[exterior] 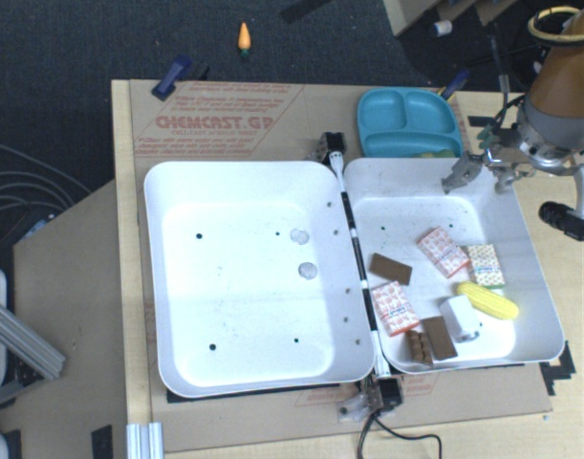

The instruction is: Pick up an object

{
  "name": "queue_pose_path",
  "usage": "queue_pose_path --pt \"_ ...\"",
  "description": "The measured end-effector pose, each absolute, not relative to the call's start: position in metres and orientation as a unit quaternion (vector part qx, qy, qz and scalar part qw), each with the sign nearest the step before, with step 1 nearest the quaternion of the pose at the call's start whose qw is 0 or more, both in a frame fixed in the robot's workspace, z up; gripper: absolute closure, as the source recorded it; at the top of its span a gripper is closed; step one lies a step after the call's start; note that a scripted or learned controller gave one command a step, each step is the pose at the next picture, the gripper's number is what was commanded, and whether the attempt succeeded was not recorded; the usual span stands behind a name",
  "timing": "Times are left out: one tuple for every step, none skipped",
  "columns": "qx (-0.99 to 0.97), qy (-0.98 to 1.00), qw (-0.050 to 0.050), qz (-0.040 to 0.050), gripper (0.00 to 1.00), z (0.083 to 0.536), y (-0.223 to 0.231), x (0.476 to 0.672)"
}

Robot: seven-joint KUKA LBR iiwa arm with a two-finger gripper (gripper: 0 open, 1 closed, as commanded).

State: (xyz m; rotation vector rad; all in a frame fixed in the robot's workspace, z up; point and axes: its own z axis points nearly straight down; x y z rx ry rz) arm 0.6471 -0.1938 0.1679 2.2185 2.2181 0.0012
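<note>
Brown bar (438, 338) lies nearest, at the right bin's (535, 256) front edge. Yellow banana (488, 301) behind it, long axis toward the bin's right edge. Gripper (480, 168) above the bin's back right corner, fingers spread, holding nothing.

The arm (559, 94) reaches in from the right, its orange band above the grey wrist. The tool (483, 172) hangs low at the wrist's left side, holding nothing.

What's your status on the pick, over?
Gripper above right bin's far edge, fingers spread, holding nothing. Yellow object, packets and brown bars in the right bin, untouched. Nothing between gripper and items.
</note>
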Motion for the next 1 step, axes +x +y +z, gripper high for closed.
queue_pose_path --pt "0.707 0.708 -0.002 -0.0005 0.00 0.0836 -0.1242 0.6659"
